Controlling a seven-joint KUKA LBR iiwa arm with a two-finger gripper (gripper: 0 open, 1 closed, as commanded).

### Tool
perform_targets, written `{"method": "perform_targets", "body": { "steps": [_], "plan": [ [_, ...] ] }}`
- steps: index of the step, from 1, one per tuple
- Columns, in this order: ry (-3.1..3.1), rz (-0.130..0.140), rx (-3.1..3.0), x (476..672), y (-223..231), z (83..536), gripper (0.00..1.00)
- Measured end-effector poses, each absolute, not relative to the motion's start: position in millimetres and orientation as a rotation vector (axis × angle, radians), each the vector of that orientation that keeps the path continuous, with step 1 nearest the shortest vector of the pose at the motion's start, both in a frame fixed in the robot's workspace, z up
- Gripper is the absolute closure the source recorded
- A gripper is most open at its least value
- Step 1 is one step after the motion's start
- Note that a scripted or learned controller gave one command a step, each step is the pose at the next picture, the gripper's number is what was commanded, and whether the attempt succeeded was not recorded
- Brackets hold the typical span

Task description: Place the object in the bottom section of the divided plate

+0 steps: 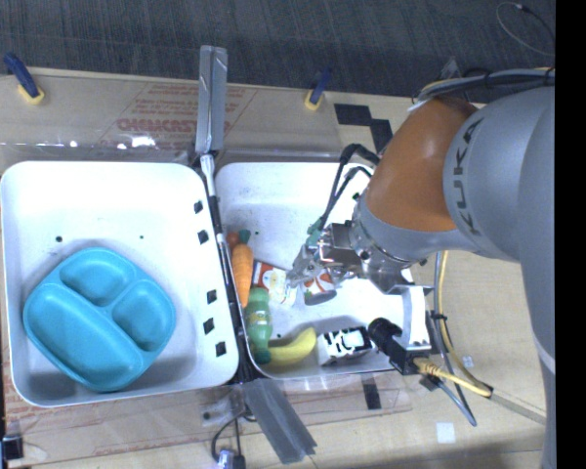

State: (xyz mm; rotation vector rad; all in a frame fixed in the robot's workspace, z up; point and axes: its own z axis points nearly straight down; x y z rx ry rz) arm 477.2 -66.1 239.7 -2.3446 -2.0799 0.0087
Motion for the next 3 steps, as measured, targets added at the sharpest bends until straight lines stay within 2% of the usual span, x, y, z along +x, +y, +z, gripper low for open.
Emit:
{"method": "perform_targets", "body": {
  "steps": [1,2,3],
  "plan": [
    [-2.362,0.010,-2.059,475.9,9.1,188.2,1.00],
    [-2.593,0.006,-1.768,507.7,68.0,188.9,1.00],
    [-2.768,0.005,-1.478,549.8,112.2,222.1,1.00]
  ]
}}
